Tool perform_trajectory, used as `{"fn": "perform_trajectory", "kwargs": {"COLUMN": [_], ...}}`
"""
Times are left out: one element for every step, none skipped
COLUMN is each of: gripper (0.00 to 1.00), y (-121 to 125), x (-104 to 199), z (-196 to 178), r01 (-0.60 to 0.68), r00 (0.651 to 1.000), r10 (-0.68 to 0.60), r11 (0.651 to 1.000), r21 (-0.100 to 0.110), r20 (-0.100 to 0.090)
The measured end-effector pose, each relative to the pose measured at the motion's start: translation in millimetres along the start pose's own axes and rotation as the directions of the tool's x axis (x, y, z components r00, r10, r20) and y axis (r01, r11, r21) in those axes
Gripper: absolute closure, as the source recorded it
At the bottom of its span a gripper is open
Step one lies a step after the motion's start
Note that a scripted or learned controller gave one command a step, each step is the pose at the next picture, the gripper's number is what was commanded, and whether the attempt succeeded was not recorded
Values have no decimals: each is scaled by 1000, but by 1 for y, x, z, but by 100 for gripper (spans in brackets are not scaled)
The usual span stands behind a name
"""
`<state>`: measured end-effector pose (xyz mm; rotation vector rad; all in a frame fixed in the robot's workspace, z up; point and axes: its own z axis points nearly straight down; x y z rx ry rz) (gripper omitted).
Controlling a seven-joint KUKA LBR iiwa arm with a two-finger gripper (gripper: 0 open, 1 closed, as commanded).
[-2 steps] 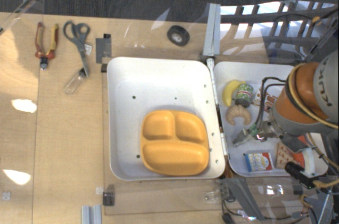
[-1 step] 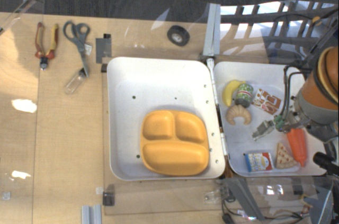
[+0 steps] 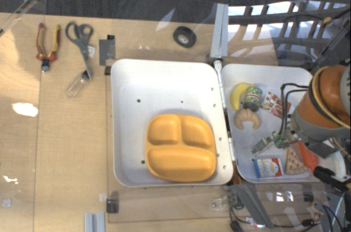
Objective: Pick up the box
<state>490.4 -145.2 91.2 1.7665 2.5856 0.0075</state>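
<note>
- Overhead, the arm (image 3: 328, 102) reached in from the frame's right edge and bent low over the right bin (image 3: 241, 168).
- Its pincer (image 3: 274, 141) hovered near the bin's middle, just above the box (image 3: 268, 167), which lay flat at the lower edge; whether it was open or closed I cannot tell.
- By my judgement, the approach was in hand; next came a short descent toward the lower frame, squarely onto the box, clear of the croissant (image 3: 248, 118).

arm (image 3: 329, 102) cut by right edge; tool (image 3: 272, 142) fingers indistinct
</note>
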Motion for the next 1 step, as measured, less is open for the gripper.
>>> {"fn": "perform_trajectory", "kwargs": {"gripper": [0], "y": [10], "x": [20], "z": [1], "r01": [-113], "r00": [994], "r10": [113], "r11": [994], "r21": [-6], "r20": [7]}}
